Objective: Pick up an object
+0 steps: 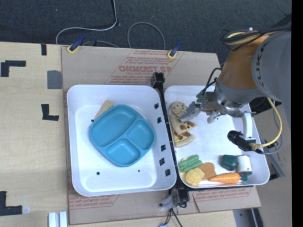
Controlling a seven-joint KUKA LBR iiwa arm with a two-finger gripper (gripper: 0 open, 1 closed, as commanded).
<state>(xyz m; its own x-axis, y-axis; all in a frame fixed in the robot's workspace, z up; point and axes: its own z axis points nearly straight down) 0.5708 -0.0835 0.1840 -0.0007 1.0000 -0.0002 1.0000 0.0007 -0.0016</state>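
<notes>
Near edge of right bin: carrot, corn, green beans, teal block. Claw hovers open and empty over that bin's far left, just right of cookie and pizza slice. Left bin holds blue divided tray.

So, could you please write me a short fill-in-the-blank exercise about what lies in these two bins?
1. The blue divided tray lies in the ____ bin.
2. The carrot lies along the right bin's ____ edge.
3. The pincer hangs over the ____ bin.
4. The pizza slice lies just ____ of the black divider.

Missing words: left; near; right; right
</notes>
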